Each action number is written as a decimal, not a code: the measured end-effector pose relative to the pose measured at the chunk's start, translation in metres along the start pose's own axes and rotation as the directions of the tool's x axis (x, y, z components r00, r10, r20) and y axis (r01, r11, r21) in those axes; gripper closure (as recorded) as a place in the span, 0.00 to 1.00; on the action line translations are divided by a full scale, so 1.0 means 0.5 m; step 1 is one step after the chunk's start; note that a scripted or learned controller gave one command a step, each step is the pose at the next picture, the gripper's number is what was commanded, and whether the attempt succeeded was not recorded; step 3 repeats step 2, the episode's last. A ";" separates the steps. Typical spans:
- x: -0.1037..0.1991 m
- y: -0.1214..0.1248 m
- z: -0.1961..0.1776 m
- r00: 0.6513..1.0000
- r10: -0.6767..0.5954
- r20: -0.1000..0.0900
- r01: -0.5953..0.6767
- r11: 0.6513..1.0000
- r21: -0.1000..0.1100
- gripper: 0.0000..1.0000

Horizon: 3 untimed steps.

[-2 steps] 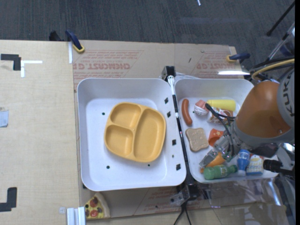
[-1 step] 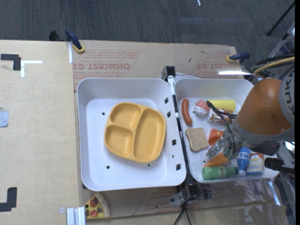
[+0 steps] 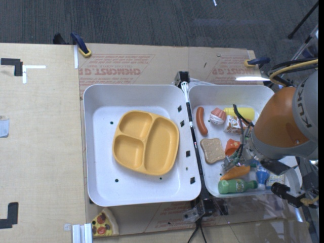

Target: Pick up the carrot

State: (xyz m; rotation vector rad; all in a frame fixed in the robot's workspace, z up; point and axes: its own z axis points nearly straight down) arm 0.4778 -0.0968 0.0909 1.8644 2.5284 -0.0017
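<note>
The carrot (image 3: 236,172) lay in the right bin (image 3: 202,92), toward its near edge, tilted slightly, with its thick end toward the bin's right side. It sat just above the green bottle (image 3: 237,186), which ran along the near wall, and just below the slice of bread (image 3: 213,150). The crowding there probably came from items sliding together in the shallow bin.

The gripper (image 3: 242,156) hung over the carrot's upper edge, the orange-banded wrist covering most of it from the camera. How far apart the pincer stood could not be told, and nothing was seen held in it. Its position directly above the carrot fitted a descent for a grasp, judged from placement alone.

Other contents of the right bin: a sausage (image 3: 202,121) upright near the left wall, a small red-and-white item (image 3: 217,116) beside it, a yellow piece (image 3: 243,112) near the far edge, and a blue object (image 3: 261,176) at the carrot's right end. The left bin (image 3: 96,151) carried the yellow divided plate (image 3: 146,142) near its centre, well apart from the work.

Risk noted: bottle and blue object touched or nearly touched the carrot, so a closing grip could catch a neighbour.
</note>
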 end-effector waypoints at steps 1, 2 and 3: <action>-0.008 0.013 0.000 0.992 0.123 0.000 -0.123 0.992 0.001 1.00; -0.008 0.013 0.000 0.992 0.122 0.000 -0.122 0.992 0.001 0.00; -0.008 0.013 0.000 0.992 0.122 0.000 -0.122 0.992 0.001 0.00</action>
